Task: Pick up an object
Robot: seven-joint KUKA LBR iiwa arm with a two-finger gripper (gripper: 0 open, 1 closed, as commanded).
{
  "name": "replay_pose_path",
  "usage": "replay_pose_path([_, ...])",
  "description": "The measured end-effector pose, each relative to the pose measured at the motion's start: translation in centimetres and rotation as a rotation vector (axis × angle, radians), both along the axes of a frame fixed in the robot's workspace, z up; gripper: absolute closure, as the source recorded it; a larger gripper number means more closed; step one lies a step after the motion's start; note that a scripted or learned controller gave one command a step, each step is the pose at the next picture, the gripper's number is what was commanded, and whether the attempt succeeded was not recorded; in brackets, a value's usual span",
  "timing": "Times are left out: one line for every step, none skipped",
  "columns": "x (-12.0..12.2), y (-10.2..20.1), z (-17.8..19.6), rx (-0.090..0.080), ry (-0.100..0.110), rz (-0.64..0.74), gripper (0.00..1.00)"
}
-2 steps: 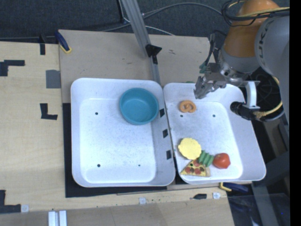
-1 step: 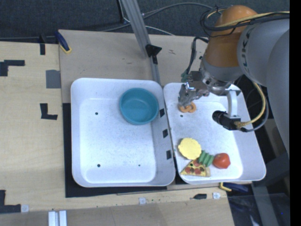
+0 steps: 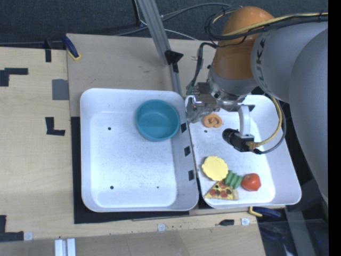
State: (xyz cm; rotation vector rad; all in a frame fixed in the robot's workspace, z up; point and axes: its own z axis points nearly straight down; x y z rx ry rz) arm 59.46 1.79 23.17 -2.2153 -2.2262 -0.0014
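Now the gripper (image 3: 201, 106) hangs low at the right bin's (image 3: 277, 193) far left corner, its state impossible to tell, just beside an orange pretzel (image 3: 212, 121). Nearer the camera lie 4 toys: yellow disc (image 3: 214, 167), green piece (image 3: 232, 180), tomato (image 3: 251, 182), pizza slice (image 3: 221, 191). A blue bowl (image 3: 156, 120) sits in the left bin (image 3: 122, 191).

arm (image 3: 298, 79) cut off right, jaws hidden
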Motion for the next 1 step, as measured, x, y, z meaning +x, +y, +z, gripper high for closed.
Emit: replay_pose_path([-2.19,4.46,0.88,0.0,0.0,0.0,1.0])
